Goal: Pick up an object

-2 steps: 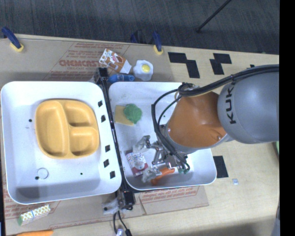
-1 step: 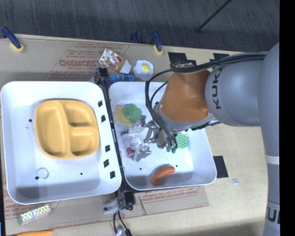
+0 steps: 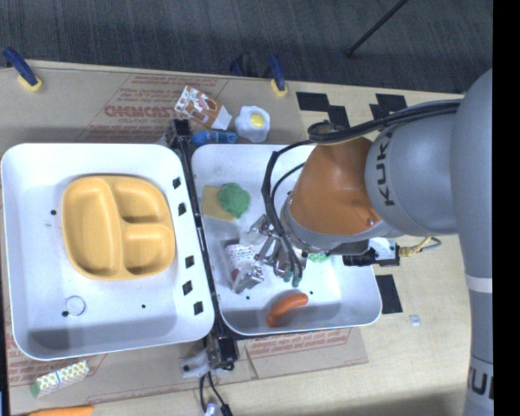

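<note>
My gripper (image 3: 273,256) hangs low over the middle of the right bin (image 3: 355,306), under the orange wrist band. Just to its left lies a small white and red wrapped item (image 3: 241,258), very close to the gripper; whether they touch is unclear. An orange sausage-shaped piece (image 3: 287,307) lies near the bin's front wall, below the gripper. A green lump (image 3: 235,198) rests on a yellow pad (image 3: 211,203) at the bin's back left. A bit of green (image 3: 318,256) peeks out under the wrist.
The left bin (image 3: 26,319) holds a yellow divided tray (image 3: 119,225). Behind the bins lie a printed packet (image 3: 196,105), a blue piece (image 3: 213,137) and a yellow-white object (image 3: 254,122). A small packet (image 3: 61,377) lies at the bench's front left.
</note>
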{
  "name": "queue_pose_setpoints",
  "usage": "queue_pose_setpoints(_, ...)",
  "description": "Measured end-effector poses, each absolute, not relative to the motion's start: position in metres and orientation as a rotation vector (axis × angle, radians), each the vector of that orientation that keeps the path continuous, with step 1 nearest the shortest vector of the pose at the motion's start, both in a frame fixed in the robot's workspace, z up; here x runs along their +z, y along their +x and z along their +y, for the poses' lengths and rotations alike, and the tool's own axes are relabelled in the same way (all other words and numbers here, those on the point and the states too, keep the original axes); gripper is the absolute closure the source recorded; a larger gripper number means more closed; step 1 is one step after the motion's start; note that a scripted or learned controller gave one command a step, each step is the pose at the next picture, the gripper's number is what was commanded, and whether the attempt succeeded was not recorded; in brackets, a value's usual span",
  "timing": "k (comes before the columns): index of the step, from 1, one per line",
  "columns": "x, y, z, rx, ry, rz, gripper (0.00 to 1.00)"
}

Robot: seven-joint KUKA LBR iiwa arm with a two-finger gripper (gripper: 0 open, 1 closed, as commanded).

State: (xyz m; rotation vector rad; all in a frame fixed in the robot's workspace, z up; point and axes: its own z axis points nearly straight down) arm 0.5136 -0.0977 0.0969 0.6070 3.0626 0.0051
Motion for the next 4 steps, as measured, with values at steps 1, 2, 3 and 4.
queue_pose_setpoints(1, 0.097, 0.488, -0.098, -0.003, 0.288, 3.103, 0.00)
queue_pose_setpoints(2, 0.123, 0.477, -0.095, 0.000, 0.135, 3.139, 0.00)
queue_pose_setpoints(3, 0.100, 0.478, -0.094, -0.003, -0.309, 3.123, 0.00)
queue_pose_setpoints(4, 0.095, 0.487, -0.103, 0.003, -0.538, 3.089, 0.00)
